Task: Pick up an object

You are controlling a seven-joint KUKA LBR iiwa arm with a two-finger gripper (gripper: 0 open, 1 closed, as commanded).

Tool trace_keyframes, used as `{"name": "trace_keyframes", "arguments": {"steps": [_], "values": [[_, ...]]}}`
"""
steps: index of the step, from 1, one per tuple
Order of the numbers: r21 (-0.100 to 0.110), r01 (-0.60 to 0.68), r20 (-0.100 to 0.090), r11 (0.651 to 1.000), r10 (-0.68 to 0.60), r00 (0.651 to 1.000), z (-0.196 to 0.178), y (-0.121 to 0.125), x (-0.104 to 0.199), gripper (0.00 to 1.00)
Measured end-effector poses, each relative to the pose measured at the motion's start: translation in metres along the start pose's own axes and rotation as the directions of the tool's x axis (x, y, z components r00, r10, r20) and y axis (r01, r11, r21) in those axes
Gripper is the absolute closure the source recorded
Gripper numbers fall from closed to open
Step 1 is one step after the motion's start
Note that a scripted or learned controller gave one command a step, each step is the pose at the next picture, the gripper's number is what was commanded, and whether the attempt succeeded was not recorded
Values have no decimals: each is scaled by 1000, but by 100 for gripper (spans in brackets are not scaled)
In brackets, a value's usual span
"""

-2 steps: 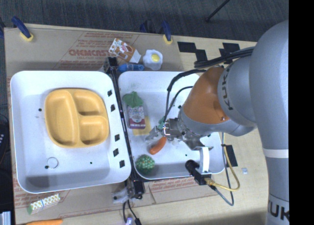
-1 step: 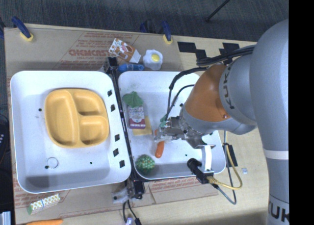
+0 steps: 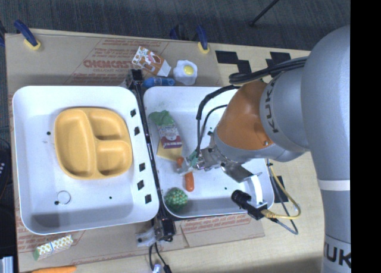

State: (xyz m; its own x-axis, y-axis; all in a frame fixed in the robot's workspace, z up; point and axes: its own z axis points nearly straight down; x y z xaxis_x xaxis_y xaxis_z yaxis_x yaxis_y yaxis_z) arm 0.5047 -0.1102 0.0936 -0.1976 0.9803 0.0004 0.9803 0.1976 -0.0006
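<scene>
My gripper (image 3: 195,160) is low inside the right bin (image 3: 208,96), under the orange wrist band, near the bin's middle. Just left of it lie a small orange piece (image 3: 179,162) and a flat food packet with a green leafy end (image 3: 166,134). A small orange carrot-like item (image 3: 189,181) lies just below the gripper. A green bumpy ball (image 3: 175,198) rests in the bin's front left corner. The arm's body hides much of the right half of the bin.
The left bin (image 3: 30,147) holds a yellow divided tray (image 3: 93,141). Behind the bins sit a snack packet (image 3: 146,59), a blue item (image 3: 158,81) and a white and yellow egg toy (image 3: 186,71). A wrapped packet (image 3: 53,245) lies at the front left.
</scene>
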Motion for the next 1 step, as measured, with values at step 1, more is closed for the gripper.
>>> {"name": "trace_keyframes", "arguments": {"steps": [1], "values": [[0,51,0,999,-51,999,-114,35,32,100]]}}
